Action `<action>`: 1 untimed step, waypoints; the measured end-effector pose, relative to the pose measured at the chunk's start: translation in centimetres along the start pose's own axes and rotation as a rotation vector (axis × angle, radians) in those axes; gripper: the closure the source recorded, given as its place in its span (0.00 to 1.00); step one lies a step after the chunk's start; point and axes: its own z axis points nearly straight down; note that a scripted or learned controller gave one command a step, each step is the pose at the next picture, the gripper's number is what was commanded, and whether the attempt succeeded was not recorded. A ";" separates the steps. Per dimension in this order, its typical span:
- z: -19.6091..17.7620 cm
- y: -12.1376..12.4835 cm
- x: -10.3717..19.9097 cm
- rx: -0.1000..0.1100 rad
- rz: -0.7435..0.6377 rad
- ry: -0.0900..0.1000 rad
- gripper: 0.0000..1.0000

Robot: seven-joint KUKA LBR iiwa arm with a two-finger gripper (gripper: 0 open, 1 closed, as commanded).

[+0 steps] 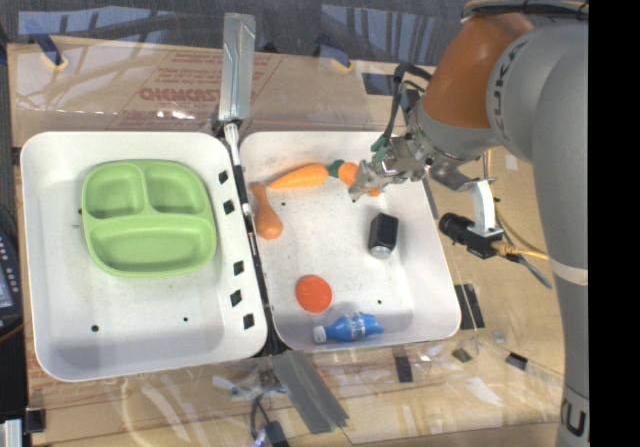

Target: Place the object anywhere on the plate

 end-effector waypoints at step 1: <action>-3.6 2.5 5.9 0.001 -0.137 0.001 1.00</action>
